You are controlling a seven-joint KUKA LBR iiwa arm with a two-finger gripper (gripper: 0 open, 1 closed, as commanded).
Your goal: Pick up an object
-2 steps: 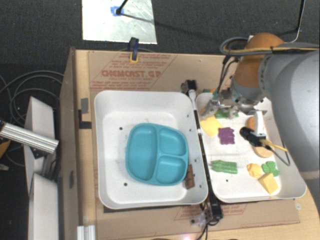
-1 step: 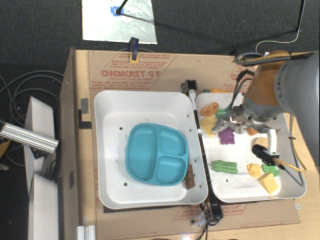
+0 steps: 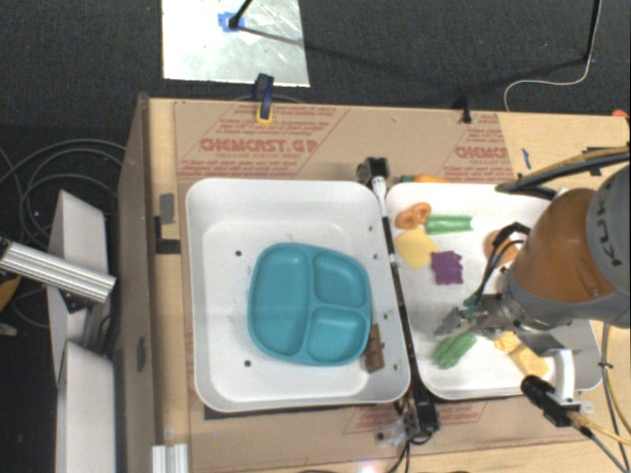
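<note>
My gripper [image 3: 467, 319] hangs low over the front part of the right bin [image 3: 567, 387], with the arm's orange band [image 3: 557, 249] above it. A green leafy toy [image 3: 454, 349] lies just under and in front of the gripper; I cannot tell whether they touch. A yellow piece [image 3: 520, 351] lies to its right, partly hidden by the arm. Further back in the same bin are a purple piece [image 3: 447, 266], a yellow piece [image 3: 415, 248], a green bean-like piece [image 3: 449, 224] and an orange piece [image 3: 413, 215].
The left bin [image 3: 212, 264] holds a blue divided plate [image 3: 309, 304]. A small brown item [image 3: 375, 348] lies by the wall between the bins. Cardboard [image 3: 256, 141] lines the bench behind the bins, and cables [image 3: 552, 77] run across the dark floor.
</note>
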